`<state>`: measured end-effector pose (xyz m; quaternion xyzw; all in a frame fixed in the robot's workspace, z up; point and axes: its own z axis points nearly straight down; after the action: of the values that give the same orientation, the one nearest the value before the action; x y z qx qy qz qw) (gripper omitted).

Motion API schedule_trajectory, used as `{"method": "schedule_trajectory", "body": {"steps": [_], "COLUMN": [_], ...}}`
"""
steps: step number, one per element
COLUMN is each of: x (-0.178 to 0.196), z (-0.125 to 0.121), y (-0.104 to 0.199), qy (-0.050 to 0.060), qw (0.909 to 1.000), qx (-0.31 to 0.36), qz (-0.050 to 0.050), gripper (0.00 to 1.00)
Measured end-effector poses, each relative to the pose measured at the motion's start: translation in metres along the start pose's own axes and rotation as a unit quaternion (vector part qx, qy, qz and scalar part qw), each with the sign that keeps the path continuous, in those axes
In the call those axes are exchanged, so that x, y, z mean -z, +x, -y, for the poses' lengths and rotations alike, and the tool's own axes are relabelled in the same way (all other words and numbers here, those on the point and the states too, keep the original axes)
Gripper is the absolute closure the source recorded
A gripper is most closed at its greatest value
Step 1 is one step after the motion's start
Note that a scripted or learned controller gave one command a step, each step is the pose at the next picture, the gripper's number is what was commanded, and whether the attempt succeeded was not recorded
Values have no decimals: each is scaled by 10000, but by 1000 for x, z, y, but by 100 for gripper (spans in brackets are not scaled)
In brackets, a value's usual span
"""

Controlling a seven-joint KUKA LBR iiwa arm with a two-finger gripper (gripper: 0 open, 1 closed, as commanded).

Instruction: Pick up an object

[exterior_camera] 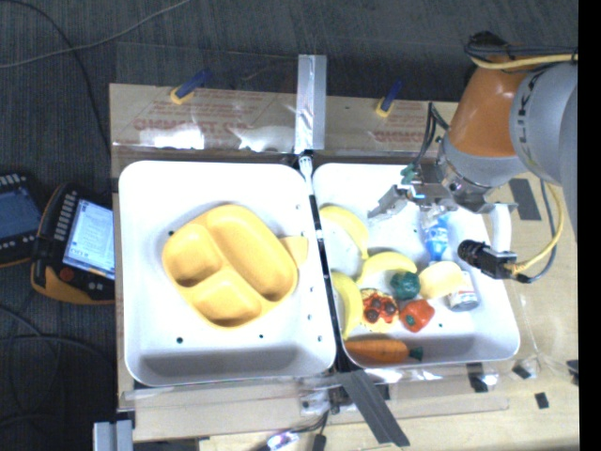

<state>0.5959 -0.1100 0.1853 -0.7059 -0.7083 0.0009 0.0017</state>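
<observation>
**End effector low over the right bin's far side, toys lying toward six o'clock**

The grey arm [526, 111] with its orange band reaches in from three o'clock, and its end effector [420, 194] sits over the right bin [498, 341], near the bin's twelve o'clock wall. Whether it is spread or closed cannot be told from this angle.

Just at its five o'clock lies a small clear bottle with a blue label [436, 236]. Further toward six o'clock the pile gathers: a green toy pepper [406, 285], a red pepper [417, 316], a cluster of tiny tomatoes [377, 306], a small tin can [462, 298], and a carrot [377, 350] against the bin's six o'clock rim. Yellow plates [344, 222] lie at the end effector's eight o'clock.

In the left bin [141, 346] rests a yellow divided tray [230, 263].
</observation>
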Motion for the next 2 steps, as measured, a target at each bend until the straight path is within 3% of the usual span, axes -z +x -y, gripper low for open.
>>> {"method": "schedule_trajectory", "body": {"steps": [1, 2], "x": [-95, -96], "z": [21, -35], "y": [8, 8], "qy": [-77, -65], "qw": [9991, 9886], "qx": [408, 1504], "qz": [18, 39], "gripper": [0, 0]}}
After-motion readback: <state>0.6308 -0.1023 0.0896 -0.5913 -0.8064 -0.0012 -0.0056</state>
